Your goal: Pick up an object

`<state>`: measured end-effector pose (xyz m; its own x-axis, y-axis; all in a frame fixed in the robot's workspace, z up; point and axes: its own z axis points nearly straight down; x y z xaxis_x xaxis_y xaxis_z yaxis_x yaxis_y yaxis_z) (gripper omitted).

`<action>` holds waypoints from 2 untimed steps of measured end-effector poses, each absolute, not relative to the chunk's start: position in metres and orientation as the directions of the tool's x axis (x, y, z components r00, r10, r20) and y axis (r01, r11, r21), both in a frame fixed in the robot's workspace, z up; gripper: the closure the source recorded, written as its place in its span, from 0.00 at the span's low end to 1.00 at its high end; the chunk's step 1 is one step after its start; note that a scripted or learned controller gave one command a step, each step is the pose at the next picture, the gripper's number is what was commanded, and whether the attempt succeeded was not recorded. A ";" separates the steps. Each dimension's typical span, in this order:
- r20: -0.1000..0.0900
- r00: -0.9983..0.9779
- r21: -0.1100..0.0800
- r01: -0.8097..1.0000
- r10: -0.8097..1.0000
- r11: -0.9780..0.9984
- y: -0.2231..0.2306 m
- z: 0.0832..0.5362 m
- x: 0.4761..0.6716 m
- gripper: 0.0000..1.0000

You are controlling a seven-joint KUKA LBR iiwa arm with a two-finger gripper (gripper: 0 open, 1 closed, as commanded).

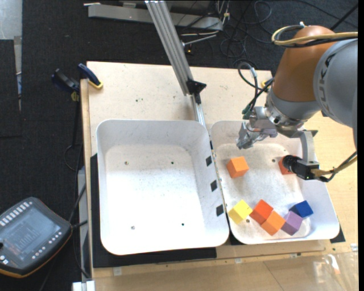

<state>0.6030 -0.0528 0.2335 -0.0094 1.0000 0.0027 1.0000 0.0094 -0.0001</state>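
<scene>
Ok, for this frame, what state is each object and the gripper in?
Gripper: above the right white bin, holding nothing visible.
Lone orange cube: resting in the bin, below the gripper, apart from it.
Yellow cube, red-orange cube, orange cube, purple cube, blue cube: clustered at the near edge.

Pale wooden bench top (148, 91) on black floor (40, 113). Tangled cables (239, 17) behind. Grey teach pendant (28, 236) lower left.
</scene>
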 end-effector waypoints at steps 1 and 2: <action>0.003 -0.010 0.000 1.000 1.000 0.010 0.009 0.238 0.597 1.00; 0.002 -0.008 0.001 1.000 1.000 0.008 0.067 0.247 0.597 1.00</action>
